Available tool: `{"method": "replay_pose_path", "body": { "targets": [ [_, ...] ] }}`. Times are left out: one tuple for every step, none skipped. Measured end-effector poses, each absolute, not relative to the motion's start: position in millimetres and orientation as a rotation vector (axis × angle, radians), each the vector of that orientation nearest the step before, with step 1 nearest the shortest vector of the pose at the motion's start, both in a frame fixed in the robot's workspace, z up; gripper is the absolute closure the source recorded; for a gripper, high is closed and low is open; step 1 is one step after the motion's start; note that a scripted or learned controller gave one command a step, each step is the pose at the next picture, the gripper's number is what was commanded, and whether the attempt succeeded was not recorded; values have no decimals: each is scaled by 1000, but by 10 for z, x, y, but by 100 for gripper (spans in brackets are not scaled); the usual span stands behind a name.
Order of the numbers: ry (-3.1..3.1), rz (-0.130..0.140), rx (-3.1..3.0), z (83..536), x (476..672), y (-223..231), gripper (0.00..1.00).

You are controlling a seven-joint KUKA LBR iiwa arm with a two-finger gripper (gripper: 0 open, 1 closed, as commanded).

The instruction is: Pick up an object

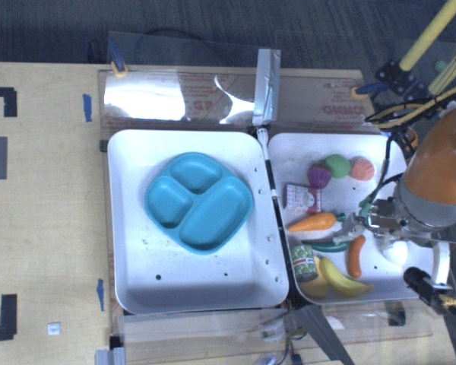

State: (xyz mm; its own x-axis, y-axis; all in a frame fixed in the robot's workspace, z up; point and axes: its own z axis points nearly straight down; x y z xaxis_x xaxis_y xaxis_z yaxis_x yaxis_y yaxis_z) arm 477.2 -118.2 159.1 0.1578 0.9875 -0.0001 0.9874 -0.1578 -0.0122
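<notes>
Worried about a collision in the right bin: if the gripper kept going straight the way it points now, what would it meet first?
The gripper points toward the view's left. Most likely it would first meet the orange carrot, or the green object beside it; height above them is unclear.

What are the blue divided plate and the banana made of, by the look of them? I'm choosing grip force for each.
The blue divided plate looks like moulded plastic: one even colour, rounded compartment edges, a soft sheen. The banana looks like a plastic toy: uniform yellow, smooth and faintly glossy, lying among similar toy foods in the right bin. Whether it is hard or soft cannot be told.
</notes>
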Motion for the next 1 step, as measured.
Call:
{"method": "replay_pose_path", "body": {
  "targets": [
    [-2197,-5,-2243,858,4808,-1526,0]
  ]
}}
